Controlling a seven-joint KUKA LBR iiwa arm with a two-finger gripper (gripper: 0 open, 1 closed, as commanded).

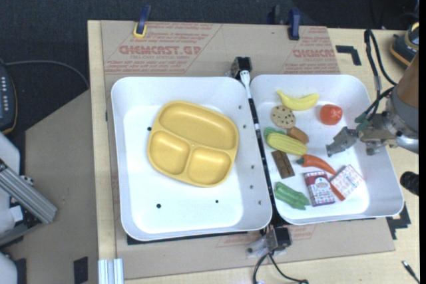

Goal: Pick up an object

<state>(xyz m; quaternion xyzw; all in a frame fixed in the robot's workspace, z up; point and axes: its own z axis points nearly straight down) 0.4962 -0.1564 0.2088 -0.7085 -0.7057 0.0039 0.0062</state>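
Bench, two white bins: left bin (pixel 130 163) with yellow tray (pixel 193 143); right bin (pixel 383 193) with toy food. Gripper (pixel 341 143) above pepper (pixel 318 163), holding nothing, finger spread unclear. Advice: centre over pepper, descend straight, avoid carton (pixel 347 181).

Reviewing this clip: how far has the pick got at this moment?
Done: the claw has reached over the right bin, open, above a bare patch between the tomato and the red-and-white packets. In hand: nothing sits between its fingers. Left: the whole grasp and lift. The toy foods, such as the banana and the cookie, all lie on the bin floor, and the yellow tray sits in the left bin.
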